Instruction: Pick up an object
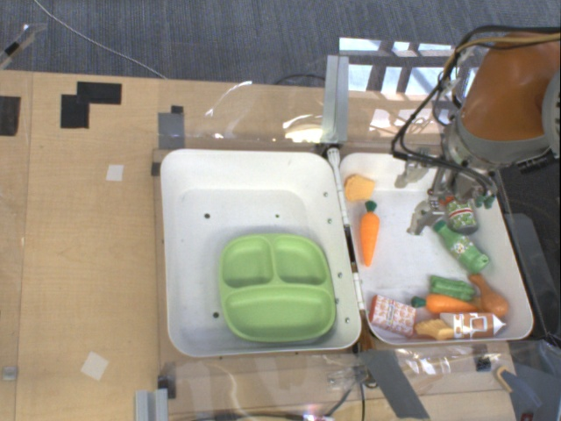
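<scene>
Just under the tool (441, 202), green bottle (462, 243)

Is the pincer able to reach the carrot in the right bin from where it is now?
Probably yes. The carrot lies alone on bare bin floor, left of the pincer, with nothing over it. The other toys sit nearer the right bin's front.
</scene>
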Controlling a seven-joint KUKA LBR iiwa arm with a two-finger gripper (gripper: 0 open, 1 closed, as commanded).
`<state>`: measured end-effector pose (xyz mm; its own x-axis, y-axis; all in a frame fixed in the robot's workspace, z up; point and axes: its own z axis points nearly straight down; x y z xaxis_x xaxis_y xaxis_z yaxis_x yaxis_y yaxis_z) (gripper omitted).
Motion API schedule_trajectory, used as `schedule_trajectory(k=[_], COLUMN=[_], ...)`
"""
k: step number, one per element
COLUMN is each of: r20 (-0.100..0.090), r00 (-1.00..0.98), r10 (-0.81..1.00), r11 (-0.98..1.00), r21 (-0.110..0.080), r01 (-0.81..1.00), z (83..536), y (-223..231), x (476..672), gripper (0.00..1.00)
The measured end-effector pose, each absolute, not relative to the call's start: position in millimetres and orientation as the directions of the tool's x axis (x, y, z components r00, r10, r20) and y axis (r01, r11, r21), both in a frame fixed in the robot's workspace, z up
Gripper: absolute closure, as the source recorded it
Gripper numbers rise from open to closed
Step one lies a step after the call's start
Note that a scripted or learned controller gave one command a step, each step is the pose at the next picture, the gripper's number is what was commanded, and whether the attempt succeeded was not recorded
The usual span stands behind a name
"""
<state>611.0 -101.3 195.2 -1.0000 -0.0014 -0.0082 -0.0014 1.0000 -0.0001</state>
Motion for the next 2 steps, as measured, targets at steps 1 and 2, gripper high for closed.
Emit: schedule_trajectory(k=[1, 2], r20=[-0.019, -0.014], r00=[-1.000, -0.998], r10=[0.008, 0.055], r11=[1.000, 0.998], r21=[-0.001, 0.000], r01=[0.008, 0.055], z=[90.8, 89.3], y=[-84.6, -82.9], x=[618.5, 611.6], gripper=[0.00, 0.00])
